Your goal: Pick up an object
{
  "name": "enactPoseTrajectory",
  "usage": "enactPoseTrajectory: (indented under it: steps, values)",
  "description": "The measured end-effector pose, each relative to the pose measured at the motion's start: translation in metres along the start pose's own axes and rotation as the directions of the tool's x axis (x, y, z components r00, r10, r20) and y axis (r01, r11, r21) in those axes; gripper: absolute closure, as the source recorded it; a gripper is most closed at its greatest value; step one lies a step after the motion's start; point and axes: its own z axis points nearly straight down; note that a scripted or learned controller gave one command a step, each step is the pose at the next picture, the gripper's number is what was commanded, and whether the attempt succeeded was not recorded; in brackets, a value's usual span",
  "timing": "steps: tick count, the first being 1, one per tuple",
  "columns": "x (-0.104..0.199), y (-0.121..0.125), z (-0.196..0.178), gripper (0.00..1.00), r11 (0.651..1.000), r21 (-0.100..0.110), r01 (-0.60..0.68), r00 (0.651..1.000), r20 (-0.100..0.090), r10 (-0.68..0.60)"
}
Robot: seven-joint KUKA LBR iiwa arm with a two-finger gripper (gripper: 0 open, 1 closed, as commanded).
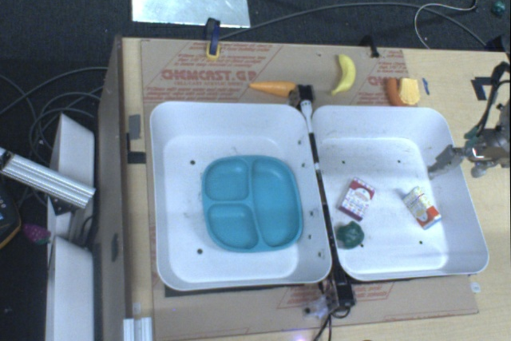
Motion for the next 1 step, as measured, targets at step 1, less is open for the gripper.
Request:
enactPoseTrajectory:
  steps: [1]
  values:
    - [0.0019, 0.1148, 0.0756, 0.0, 1.0, 0.003, 0.004, 1.0, -0.003, -0.004]
